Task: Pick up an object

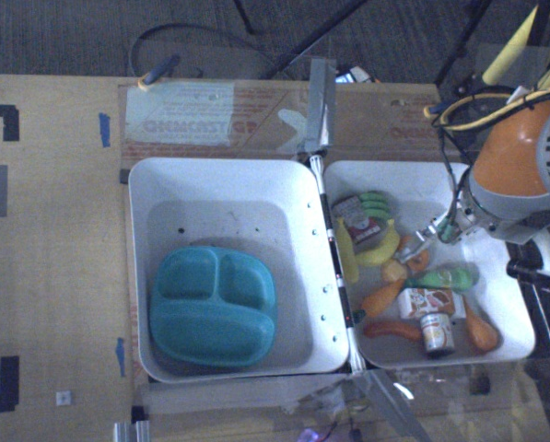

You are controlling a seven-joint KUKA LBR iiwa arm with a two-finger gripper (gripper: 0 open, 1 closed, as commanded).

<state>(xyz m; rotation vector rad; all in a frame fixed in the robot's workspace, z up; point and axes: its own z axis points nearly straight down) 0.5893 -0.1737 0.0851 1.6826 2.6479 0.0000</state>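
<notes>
The right bin (523,339) holds a heap of toy food. In it lie a green bunch (376,203), a red and white packet (352,213), a yellow banana (374,249), an orange carrot (382,298), a green vegetable (446,277), a small can (435,333) and a red and white carton (428,301). My gripper (421,243) hangs low over the middle of this bin, just right of the banana and above the carrot. Nothing is visibly lifted from the heap.
In the left bin (164,191) a teal divided plate (214,305) lies at the front. A metal divider (331,247) separates the two bins. The grey arm with its orange band (519,155) and yellow cables crosses the right bin's far right side.
</notes>
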